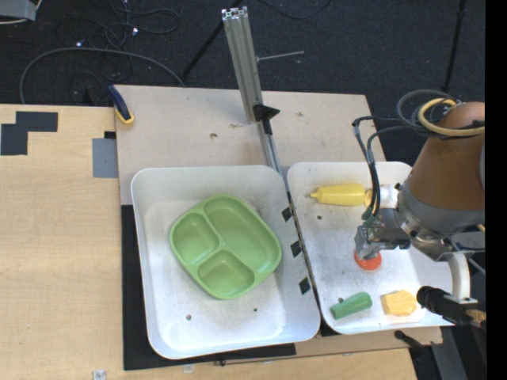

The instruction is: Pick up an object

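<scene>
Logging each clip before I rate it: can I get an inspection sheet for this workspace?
Surface: bench bearing two white bins side by side, left bin and right bin.
Job's things: in the right bin, yellow object, red object, green block, yellow block.
Clutter: green divided plate lying in the left bin.
Grippers: gripper low over the red object; no grasp visible.
Cables: black cable looping along the arm; more on the floor.
Surroundings: metal post behind the bins, dark floor.
</scene>
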You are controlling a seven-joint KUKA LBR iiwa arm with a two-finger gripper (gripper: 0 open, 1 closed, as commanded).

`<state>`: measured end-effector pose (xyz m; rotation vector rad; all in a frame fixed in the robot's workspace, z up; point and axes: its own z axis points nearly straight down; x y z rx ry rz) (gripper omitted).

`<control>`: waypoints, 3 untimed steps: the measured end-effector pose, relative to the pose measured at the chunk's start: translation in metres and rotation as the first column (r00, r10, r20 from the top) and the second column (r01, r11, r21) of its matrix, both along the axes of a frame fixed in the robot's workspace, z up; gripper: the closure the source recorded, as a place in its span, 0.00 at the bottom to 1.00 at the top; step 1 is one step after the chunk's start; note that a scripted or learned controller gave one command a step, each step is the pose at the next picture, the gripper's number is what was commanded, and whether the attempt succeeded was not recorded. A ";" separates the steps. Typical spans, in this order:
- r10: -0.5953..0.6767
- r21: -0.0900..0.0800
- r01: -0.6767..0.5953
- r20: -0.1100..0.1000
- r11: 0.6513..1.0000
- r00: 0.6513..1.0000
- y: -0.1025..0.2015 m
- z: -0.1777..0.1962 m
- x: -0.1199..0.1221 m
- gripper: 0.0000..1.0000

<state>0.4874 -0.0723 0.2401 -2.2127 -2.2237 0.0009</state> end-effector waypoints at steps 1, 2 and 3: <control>-0.001 -0.001 0.001 -0.002 1.000 1.000 0.045 -0.012 0.005 1.00; 0.001 -0.001 -0.001 0.000 1.000 1.000 0.105 -0.009 0.004 1.00; 0.000 -0.001 0.000 0.000 1.000 1.000 0.160 -0.016 0.020 1.00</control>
